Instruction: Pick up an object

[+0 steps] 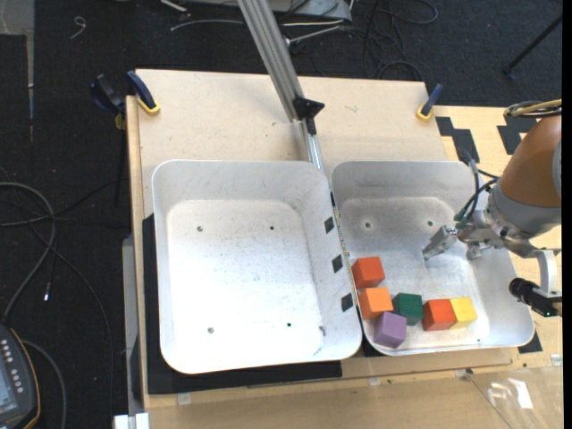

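Purple block (389, 329) sits nearest the camera, at the front edge of the right bin (393, 186), w/ the rest of the cluster packed round it: an orange block (376, 301) touching it from behind, a red-orange block (367, 271) just behind that, a green block (409, 306) beside the orange one, then a red block (438, 314) and a yellow block (463, 310) pressed together to the right. Left bin (170, 186) lies alongside, well apart from the blocks. Gripper (442, 242) hangs over the right bin's mid-right area, arm coming in from the right, near the blocks but behind them and not touching any; nothing visible between its fingers, and whether they're spread or closed can't be made out at this res. Re handling, as a guess: blocks look like small rigid cubes, prob light wood or foam, flat-sided so ok for a two-finger pinch, not fragile, maybe a bit slick if painted. Best bet looks like the red-orange block, since it stands somewhat clear at the back of the group w/ free faces on left and right; take it across those two opposite sides, fingers straddling the middle. Yellow's outer side is also open but red crowds its other face, so fingers could jam or shove the pair
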Motion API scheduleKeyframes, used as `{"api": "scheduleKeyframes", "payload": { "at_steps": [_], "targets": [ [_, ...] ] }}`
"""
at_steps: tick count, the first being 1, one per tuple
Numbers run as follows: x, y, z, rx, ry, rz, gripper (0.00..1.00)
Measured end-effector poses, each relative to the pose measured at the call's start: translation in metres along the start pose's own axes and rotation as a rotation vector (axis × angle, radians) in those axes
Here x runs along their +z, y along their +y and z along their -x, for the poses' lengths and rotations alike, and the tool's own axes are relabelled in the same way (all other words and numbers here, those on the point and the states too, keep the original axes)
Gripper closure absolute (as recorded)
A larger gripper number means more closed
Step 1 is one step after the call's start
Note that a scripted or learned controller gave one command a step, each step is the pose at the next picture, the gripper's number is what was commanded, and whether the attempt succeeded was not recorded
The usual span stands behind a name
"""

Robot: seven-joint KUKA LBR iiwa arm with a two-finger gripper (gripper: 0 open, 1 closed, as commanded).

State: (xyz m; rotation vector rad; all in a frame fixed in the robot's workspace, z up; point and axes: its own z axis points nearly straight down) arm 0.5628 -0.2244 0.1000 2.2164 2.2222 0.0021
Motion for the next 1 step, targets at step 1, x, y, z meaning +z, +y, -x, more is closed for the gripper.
{"api": "scheduleKeyframes", "payload": {
  "at_steps": [1],
  "targets": [
    [-0.1590, 0.0145, -0.0446, -0.003, -0.002, 0.006, 0.00]
  ]
}}
